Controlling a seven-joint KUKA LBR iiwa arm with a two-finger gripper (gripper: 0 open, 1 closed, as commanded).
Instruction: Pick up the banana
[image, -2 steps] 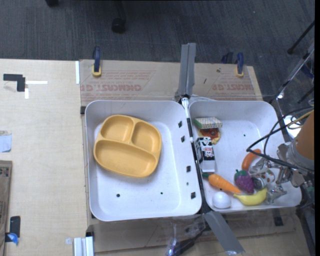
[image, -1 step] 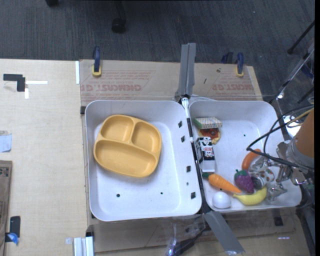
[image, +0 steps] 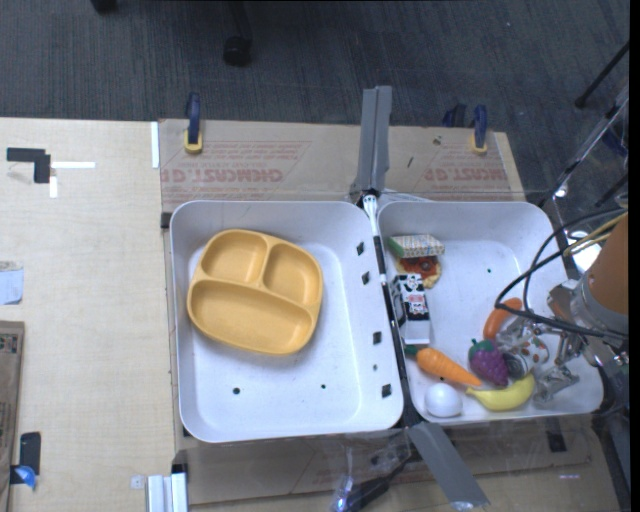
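My gripper (image: 540, 362) hangs low over the right-hand bin (image: 470, 222), near its right wall, with my grey arm and its orange band coming in from the right edge behind it. I cannot tell how my gripper is set, for metal and cables tangle together there. The banana (image: 503, 395) lies just below and a little to the left of my gripper, on the bin floor, curved, with one end toward the white egg (image: 443, 400) and the other close under my gripper; I do not see it gripped. Just left of my gripper sits a bunch of purple grapes (image: 489, 362), touching the banana from above. Farther left lies a carrot (image: 446, 367), slanting, and above the grapes, an orange piece (image: 497, 321) whose kind I cannot make out. Well to my left, along the wall between the bins, lies a small black-and-white carton (image: 412, 298), its print too small to read, and above it a flat packet (image: 417, 252) in green, white and red, also unreadable. Beyond the divider, well apart from me, the left bin (image: 290, 415) holds a yellow divided plate (image: 256, 291). On the cardboard sheet (image: 270, 162) behind the bins red lettering stands upside down; it seems to read CHEMCAST GP, though I am not sure.
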